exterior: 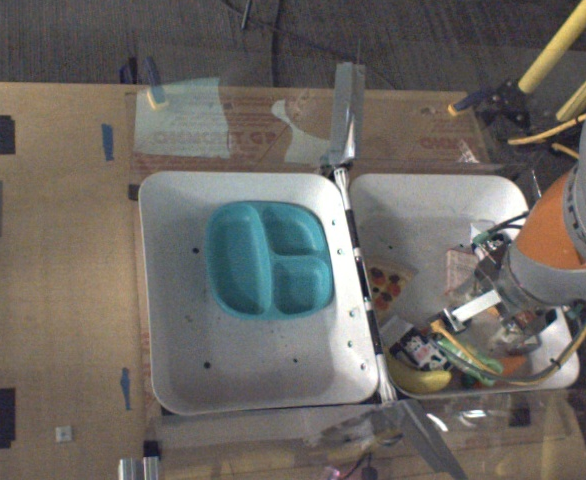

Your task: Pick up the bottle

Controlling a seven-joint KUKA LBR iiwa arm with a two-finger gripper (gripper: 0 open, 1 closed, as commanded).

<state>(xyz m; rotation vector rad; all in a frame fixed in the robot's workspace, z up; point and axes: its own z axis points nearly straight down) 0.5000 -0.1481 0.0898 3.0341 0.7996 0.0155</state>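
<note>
Bottle [460, 268]: our best read was the pale, see-through shape in the right bin [423, 193], toward its right side and about midway between the far and near walls. It was blurred and partly covered by the arm, so we did not treat that ID as firm.

Camera view, left to right:
- Left bin [173, 298] held a teal divided plate [270, 258], far from the action.
- At the right bin's left edge sat a small card with red dots [386, 283]. Nearer than that were a dark-and-white packet [418, 346] and a banana [420, 376] against the near wall, with green pieces [468, 353] just right of them.
- The arm [558, 233] came in from the right with its orange band over the bin's right rim. The gripper [493, 303] was down among the clutter, just beside the pale shape on its near-right side.
- Gripper opening: we could not tell, because the wrist and cables hid it. We saw nothing clearly held.

Handling, as a judgement:
- If it was a clear plastic bottle, we expected it to be light, thin-walled and slick, and likely to dent or squirt out under a hard squeeze.
- Lying down, it would probably roll when nudged.
- We'd have gripped across the body near the middle, square to its long axis, and avoided the tapered neck.
- The neighbours were close, so we rated a snag or a double pick as a real risk.
</note>
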